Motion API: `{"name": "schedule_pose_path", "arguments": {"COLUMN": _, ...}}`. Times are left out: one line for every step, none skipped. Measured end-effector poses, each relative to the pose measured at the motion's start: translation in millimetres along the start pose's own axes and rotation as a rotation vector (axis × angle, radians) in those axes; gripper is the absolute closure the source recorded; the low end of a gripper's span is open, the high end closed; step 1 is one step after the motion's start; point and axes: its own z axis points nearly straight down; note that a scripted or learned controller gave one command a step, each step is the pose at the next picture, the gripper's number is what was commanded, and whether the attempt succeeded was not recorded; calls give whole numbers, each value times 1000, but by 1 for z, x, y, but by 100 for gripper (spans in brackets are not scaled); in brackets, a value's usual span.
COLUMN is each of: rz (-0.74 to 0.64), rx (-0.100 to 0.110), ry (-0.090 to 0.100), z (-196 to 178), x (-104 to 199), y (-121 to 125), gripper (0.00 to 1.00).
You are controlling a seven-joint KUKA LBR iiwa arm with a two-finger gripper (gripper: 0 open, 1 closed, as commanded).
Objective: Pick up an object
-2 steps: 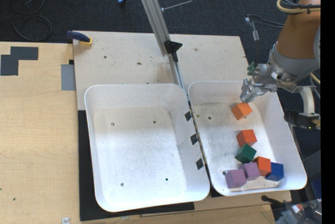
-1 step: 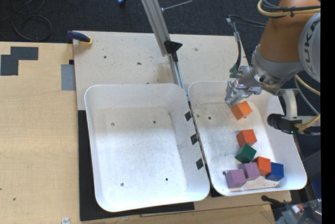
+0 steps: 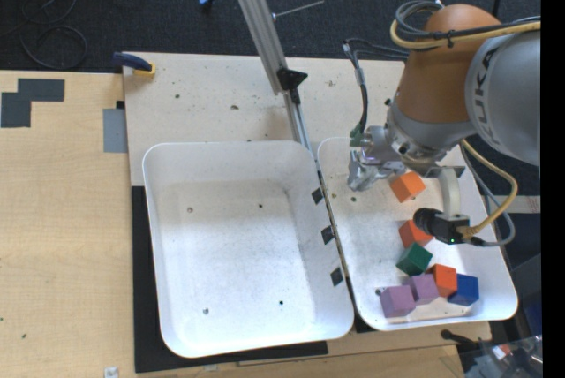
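You're looking at the grey KUKA arm with the orange band reaching in from 3 o'clock and hanging its metal two-finger gripper over the right shallow white bin, near that bin's 11 o'clock corner. I can't tell the gripper's opening or whether it's gripping anything; the wrist is hiding it. Nearest candidate is the small orange cube, sitting just beside the gripper at its 3 o'clock, tilted, flat-faced, probably rigid. The other blocks are clustering toward the bin's 5 o'clock corner: a red-orange block, a dark green cube, two purple cubes, another orange block, a blue cube. I'm judging the gripper is lining up on bare floor beside the cube, not over it.
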Motion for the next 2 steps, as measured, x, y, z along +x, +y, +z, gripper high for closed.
{"name": "schedule_pose_path", "arguments": {"rz": -1, "rx": -3, "ry": 0, "z": -3, "x": 53, "y": -2, "gripper": 100}}
{"name": "schedule_pose_path", "arguments": {"rz": -2, "rx": 0, "ry": 0, "z": -5, "x": 111, "y": -20, "gripper": 100}}
